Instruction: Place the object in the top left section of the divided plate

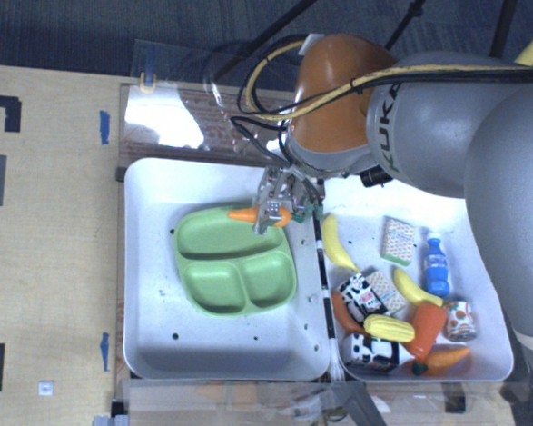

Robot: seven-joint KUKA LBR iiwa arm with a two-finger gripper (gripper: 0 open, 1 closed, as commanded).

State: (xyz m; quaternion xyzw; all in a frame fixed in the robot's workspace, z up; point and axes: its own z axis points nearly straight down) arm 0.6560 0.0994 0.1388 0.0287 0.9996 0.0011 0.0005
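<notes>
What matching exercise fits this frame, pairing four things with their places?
Things:
1. plate
2. carrot
3. bottle
4. corn

Places:
A. between the pincer's fingers, over the plate's far rim
B. right bin, far right side
C. left bin
D. right bin, near side, amid the toys

Pairs: 1-C, 2-A, 3-B, 4-D

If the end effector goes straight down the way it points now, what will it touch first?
Probably the large upper section of the green divided plastic plate. The end effector, holding a small orange carrot-shaped toy, points down over that section's right end; height is unclear.
</notes>
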